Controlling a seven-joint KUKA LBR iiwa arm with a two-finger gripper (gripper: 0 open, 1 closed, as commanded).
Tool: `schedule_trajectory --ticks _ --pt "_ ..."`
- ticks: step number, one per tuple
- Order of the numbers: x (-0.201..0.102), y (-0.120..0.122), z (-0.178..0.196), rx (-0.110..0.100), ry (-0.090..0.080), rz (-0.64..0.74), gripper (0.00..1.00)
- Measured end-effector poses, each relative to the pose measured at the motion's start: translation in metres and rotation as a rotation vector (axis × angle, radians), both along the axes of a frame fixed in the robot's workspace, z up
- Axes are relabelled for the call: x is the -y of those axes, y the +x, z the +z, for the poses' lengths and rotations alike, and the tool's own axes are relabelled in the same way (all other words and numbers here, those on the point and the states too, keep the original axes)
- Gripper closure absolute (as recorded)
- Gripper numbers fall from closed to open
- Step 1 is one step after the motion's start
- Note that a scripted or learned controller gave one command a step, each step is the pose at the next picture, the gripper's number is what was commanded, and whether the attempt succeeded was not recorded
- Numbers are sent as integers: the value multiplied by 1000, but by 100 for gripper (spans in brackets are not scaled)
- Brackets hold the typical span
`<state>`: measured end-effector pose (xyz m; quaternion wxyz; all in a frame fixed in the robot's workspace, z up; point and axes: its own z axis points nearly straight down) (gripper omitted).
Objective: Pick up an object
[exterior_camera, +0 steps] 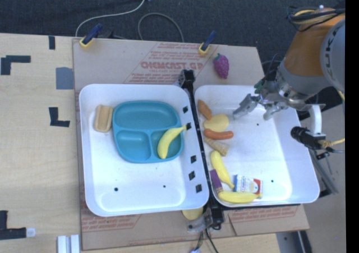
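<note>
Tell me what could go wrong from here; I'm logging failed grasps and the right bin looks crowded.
The food toys huddle along the right bin's left wall: the hot dog touches the yellow piece above it, so the open gripper may nudge or catch two. A finger might also hit the divider. The purple grapes lie outside both bins.
</note>
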<state>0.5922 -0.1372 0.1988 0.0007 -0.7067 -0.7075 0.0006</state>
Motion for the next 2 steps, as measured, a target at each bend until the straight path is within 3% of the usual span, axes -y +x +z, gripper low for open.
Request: schedule_trajectory --ticks 1,2 --pt "-47 48 -56 -1 1 5 0" --pt "-44 77 -54 3 0 2 0"
